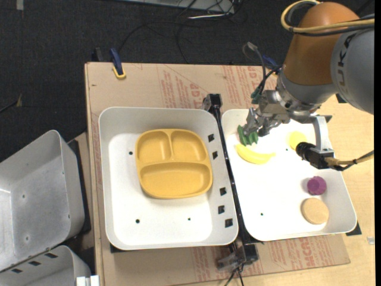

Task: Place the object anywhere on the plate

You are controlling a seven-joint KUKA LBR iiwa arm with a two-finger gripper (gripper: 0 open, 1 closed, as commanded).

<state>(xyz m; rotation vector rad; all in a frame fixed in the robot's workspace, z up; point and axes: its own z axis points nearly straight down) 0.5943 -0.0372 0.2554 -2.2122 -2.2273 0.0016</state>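
A yellow divided plate (pixel 174 162) lies in the left white bin (pixel 119 219). In the right bin (pixel 280 216), a small green object (pixel 247 137) sits near the back left corner. My gripper (pixel 255 126) is down right over it, its tip touching or just above the green object's top. A yellow banana (pixel 255 155) lies just in front of the green object. The arm's orange band (pixel 318 22) and grey wrist hang over the bin's back edge.
The right bin also holds a yellow piece (pixel 296 140) partly behind a black cable fitting (pixel 309 152), a purple object (pixel 316 186) and a tan round disc (pixel 314 211). A black divider (pixel 225 177) runs between the bins. A grey tub (pixel 36 207) stands at the left.
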